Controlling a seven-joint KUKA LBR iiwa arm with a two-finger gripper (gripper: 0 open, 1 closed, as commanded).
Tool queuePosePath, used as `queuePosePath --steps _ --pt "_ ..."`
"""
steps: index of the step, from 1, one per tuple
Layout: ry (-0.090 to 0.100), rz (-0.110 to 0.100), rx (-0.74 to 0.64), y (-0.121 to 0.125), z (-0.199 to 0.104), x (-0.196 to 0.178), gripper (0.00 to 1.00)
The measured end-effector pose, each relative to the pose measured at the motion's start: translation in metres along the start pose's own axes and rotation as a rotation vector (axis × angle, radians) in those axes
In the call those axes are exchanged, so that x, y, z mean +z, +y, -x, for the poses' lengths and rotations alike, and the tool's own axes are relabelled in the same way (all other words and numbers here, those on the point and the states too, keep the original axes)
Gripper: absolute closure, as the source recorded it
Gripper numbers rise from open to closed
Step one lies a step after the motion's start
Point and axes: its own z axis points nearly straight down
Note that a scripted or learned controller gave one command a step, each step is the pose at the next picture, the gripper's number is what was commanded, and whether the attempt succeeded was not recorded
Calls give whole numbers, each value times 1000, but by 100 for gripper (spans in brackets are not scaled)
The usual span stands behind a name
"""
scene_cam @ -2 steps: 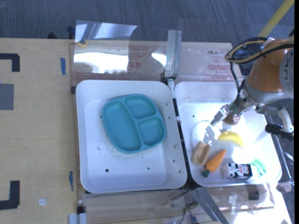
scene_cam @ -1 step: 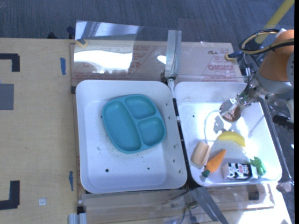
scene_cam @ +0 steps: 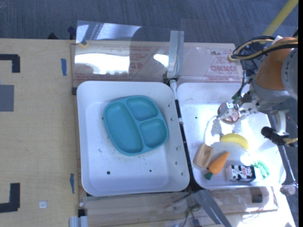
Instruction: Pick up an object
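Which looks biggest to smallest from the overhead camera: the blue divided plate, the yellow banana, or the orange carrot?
1. Blue divided plastic plate in the left bin, by far the largest.
2 and 3. Yellow banana and orange carrot, both in the right bin, look about alike in size, so I won't rank them.

Both white bins (scene_cam: 94, 174) are looking like smooth, glossy plastic, catching glare. The teal divided plate (scene_cam: 136, 125) is showing a matt plastic finish. The surface (scene_cam: 33, 141) is reading as pale, matt wood. Clear sheeting (scene_cam: 118, 56) at twelve o'clock is gleaming, reflective.
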Motion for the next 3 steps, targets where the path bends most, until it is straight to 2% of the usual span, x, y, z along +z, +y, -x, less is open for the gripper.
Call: queuePosePath --steps 1,2,3 --pt "-1 5 -2 2 0 -12 100" --pt "2 4 53 50 -72 -31 100" --pt "-1 1 59 49 -68 -30 0"
